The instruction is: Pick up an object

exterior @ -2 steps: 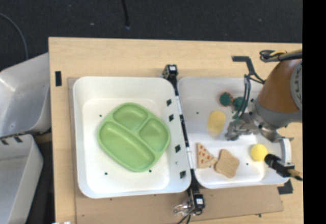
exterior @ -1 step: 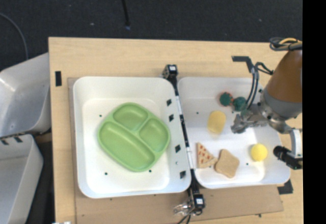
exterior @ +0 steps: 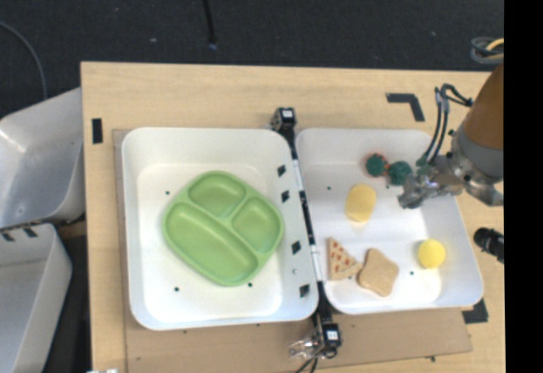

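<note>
The right bin (exterior: pixel 382 299) holds several toy foods: a pale yellow lump (exterior: pixel 361 203), a bright yellow ball (exterior: pixel 431 253), a pizza slice (exterior: pixel 340 259), a tan bread slice (exterior: pixel 377 271) and two small dark green pieces (exterior: pixel 376 164) (exterior: pixel 399 169). My gripper (exterior: pixel 413 192) reaches in from the right, low over the bin's upper right part. It sits just right of and below the green pieces and to the right of the pale yellow lump. Nothing shows between its fingers.
The left bin (exterior: pixel 144 295) carries a green divided plate (exterior: pixel 222 227). A black-clipped divider (exterior: pixel 299 210) runs between the bins. Cables loop off the arm (exterior: pixel 484 121) at the right. A white container (exterior: pixel 34 159) stands off the bench at the left.
</note>
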`<state>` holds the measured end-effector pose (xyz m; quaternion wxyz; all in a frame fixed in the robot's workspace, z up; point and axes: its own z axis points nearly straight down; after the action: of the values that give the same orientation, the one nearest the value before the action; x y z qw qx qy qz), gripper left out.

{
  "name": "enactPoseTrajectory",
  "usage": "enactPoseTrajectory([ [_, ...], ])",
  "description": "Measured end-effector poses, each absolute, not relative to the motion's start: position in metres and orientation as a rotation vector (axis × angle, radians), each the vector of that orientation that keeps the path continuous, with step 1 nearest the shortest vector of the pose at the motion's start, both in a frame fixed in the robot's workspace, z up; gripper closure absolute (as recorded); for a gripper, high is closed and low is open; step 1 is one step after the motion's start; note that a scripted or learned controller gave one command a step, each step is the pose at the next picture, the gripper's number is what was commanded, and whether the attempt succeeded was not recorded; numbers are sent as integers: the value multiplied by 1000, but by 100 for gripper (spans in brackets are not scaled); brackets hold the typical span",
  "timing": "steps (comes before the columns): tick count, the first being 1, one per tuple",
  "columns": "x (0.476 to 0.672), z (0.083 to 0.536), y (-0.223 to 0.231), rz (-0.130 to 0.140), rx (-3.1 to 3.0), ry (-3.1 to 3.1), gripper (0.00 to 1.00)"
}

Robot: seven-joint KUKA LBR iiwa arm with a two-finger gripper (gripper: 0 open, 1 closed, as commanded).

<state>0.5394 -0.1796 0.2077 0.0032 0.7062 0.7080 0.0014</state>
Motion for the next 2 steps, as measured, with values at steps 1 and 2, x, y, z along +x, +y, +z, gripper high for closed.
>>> enactPoseTrajectory([
  [1,561,224,-134,4,2212,2227,100],
  [2,592,220,-84,4,2212,2229,100],
])
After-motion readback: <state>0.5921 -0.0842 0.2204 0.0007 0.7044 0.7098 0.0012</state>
